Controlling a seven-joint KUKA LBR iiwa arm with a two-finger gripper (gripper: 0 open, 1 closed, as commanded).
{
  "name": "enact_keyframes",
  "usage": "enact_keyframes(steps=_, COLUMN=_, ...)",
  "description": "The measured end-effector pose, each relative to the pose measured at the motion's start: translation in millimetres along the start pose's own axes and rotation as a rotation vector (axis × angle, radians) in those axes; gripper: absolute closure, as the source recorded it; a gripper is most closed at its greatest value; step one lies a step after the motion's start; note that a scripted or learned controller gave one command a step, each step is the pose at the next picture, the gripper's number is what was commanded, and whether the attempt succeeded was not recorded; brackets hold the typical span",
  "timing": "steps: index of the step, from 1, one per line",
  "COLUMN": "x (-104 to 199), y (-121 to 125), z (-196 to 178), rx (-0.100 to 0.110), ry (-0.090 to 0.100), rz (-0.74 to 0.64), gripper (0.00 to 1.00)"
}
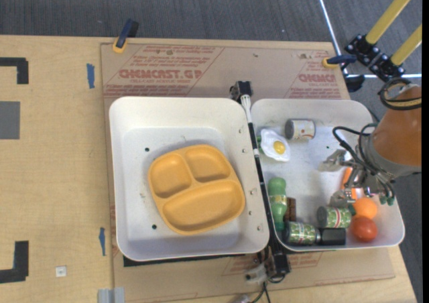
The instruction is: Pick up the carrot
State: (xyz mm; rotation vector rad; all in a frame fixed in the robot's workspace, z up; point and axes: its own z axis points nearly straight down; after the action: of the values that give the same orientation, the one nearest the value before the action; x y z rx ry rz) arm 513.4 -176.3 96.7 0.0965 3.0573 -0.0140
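Carrot (347, 177) in right bin (315, 154), near its right wall, long axis near-vertical, slightly tilted, mostly hidden by pincer (353, 184); pincer's state can't be told. Orange (366, 208) just below.

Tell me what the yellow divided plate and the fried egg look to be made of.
The divided plate: probably moulded plastic, matte to satin yellow-orange, with smooth rounded compartment walls and even colour. The fried egg: apparently toy plastic or rubber, with a flat white base, a raised uniform yolk and a soft sheen; which of the two cannot be told.
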Motion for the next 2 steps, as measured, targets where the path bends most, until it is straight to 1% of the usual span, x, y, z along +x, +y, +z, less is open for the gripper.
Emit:
enact_keyframes(steps=1, x=-11.9, y=-3.4, z=12.4, rx=0.01, ry=0.069, rz=0.382, gripper=0.0)
enact_keyframes(steps=2, x=-11.9, y=-3.4, z=12.4, rx=0.01, ry=0.069, rz=0.382, gripper=0.0)
